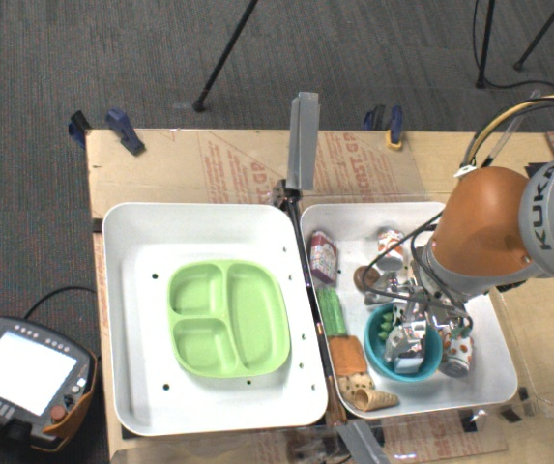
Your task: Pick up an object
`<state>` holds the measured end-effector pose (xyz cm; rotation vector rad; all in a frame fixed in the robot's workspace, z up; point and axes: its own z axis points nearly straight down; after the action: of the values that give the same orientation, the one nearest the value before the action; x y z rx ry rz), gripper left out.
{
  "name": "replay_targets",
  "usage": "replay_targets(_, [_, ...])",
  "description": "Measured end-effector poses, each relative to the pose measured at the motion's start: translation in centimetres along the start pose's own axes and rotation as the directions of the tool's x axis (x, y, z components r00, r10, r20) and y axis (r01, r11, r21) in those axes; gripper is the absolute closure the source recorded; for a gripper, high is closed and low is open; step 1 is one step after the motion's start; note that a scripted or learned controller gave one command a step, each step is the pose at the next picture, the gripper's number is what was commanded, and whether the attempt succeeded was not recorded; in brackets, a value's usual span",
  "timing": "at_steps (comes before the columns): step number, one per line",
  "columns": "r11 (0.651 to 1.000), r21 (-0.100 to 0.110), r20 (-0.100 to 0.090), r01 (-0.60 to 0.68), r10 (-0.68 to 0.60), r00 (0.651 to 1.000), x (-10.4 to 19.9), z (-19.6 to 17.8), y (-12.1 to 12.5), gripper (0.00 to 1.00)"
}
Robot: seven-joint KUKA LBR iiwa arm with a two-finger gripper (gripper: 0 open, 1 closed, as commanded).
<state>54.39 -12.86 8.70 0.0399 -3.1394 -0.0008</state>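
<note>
My gripper (407, 349) hangs over the right bin (497, 356), reaching down into a teal bowl (393, 363) that holds something green at its left side. Whether anything sits between the fingers cannot be made out. Around the bowl lie a dark purple packet (323, 256), a green stick-shaped item (332, 310), a brown waffle-like piece (348, 356), an ice-cream cone (371, 393), a small red-and-white patterned item (456, 349) and another small patterned object (389, 243). The orange wrist band (484, 230) sits above the bin's right half.
The left bin (131, 259) holds a light green divided plate (229, 318). A grey upright post (304, 143) stands behind the seam between the bins. Blue clamps (124, 130) grip the cardboard-covered bench's far edge. A teach pendant (25, 380) lies on the floor at lower left.
</note>
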Motion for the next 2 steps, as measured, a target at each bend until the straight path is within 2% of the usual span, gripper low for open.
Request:
replay_targets(1, [1.0,0.0,0.004,0.004,-0.004,1.0,-0.24,-1.17,0.11,1.0])
replay_targets(2, [1.0,-0.002,0.003,0.005,-0.005,1.0,-0.18,-0.97,0.24,0.0])
